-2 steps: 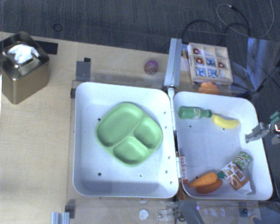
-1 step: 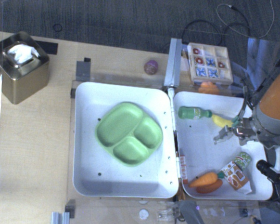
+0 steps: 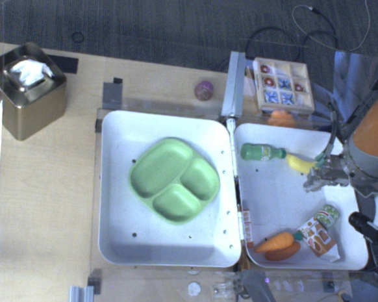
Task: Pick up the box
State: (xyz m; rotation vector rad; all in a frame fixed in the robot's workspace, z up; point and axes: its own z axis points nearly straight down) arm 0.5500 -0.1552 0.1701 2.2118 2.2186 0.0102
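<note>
I see the box (image 3: 317, 237) lying in the right bin's (image 3: 273, 193) near corner, beside a carrot (image 3: 278, 244). My gripper (image 3: 322, 176) hangs above, apart from it; its grip state I cannot tell.

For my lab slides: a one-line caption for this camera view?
KUKA arm's gripper hovers over the right bin, the box lying untouched beside a carrot; green divided plate in the left bin.

Two bins side by side — left bin (image 3: 104, 238) holding a divided plate (image 3: 175, 179) at centre. In the right bin (image 3: 356, 258): bottle (image 3: 262, 152) at 11 o'clock, carrot (image 3: 279, 245) at 7 — box (image 3: 318, 237) just right of it.
</note>
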